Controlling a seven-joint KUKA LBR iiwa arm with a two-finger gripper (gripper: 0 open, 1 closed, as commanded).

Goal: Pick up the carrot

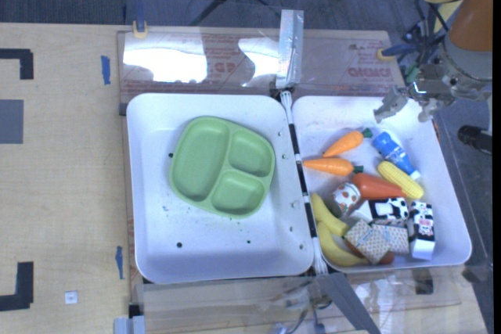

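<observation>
Two white bins sit side by side on the bench. The left bin [149, 192] holds one thing, a green plate [223, 166] with three compartments, lying flat near its middle.

The right bin [454, 227] is crowded. Two carrots lie in its upper left part: the lower carrot [329, 166] stretches nearly level just beside the divider between the bins, and the upper carrot [345, 142] lies tilted above it, its green end toward the right. The two are close, possibly touching at one end. Below them a banana [333, 235] curves along the bin's left wall down to the front; it may be two bananas together, the view is too coarse to count. Next to it are a small round can [345, 197], a brown packet [372, 240], one orange-red vegetable [378, 187] and one black-and-white carton [405, 219]. Further right lie one corn cob [401, 180] and one blue bottle [391, 149], both tilted.

At the bin's upper right corner hangs the gripper [405, 107], its two fingers spread apart with nothing between them, well apart from both carrots.
</observation>
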